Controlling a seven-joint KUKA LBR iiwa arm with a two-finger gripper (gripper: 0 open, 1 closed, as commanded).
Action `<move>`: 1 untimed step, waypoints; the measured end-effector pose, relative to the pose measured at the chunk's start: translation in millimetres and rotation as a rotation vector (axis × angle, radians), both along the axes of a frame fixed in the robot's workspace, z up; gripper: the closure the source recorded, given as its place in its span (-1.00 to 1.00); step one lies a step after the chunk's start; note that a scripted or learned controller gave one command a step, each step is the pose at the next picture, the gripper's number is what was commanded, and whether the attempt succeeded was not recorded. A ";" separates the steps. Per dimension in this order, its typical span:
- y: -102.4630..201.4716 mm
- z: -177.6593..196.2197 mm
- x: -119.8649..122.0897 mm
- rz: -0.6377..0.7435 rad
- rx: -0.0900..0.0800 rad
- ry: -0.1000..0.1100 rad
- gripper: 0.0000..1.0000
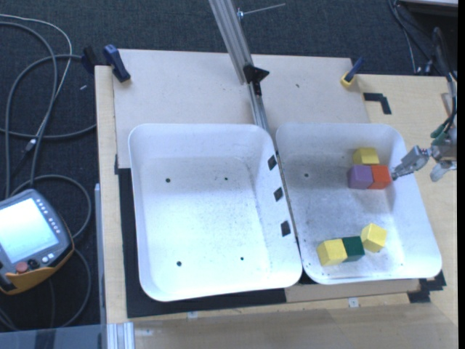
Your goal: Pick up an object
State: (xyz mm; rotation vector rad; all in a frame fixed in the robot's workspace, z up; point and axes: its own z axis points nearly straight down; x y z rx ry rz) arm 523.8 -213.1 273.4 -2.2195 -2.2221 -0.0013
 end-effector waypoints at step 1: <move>-4.1 -133.3 60.2 -0.001 -0.001 -0.001 -1.00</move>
